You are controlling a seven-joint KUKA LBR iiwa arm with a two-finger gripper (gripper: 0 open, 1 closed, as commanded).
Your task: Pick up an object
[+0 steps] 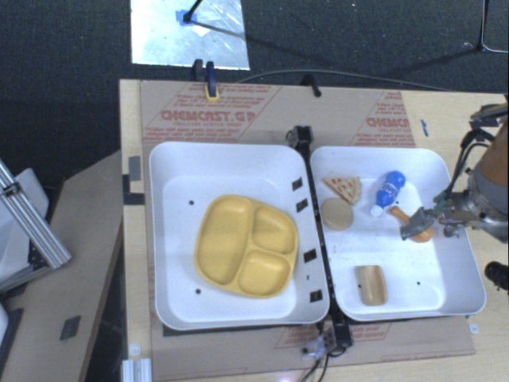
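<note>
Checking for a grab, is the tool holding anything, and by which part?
Cannot be told: the tool sits over an orange object in the right bin.

A pale wooden tabletop (131, 118) is carrying a brown cardboard sheet with red lettering (238, 110). Two shallow white plastic bins are sitting side by side on that sheet, the left bin (171, 213) toward the tabletop's left edge, the right bin (457, 293) reaching its right edge.

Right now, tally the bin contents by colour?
Yellow: 1, divided tray in left bin
Tan: 3, wedge, disc, block
Blue: 1, bottle
Orange: 1, piece by gripper
Total: 6
</note>
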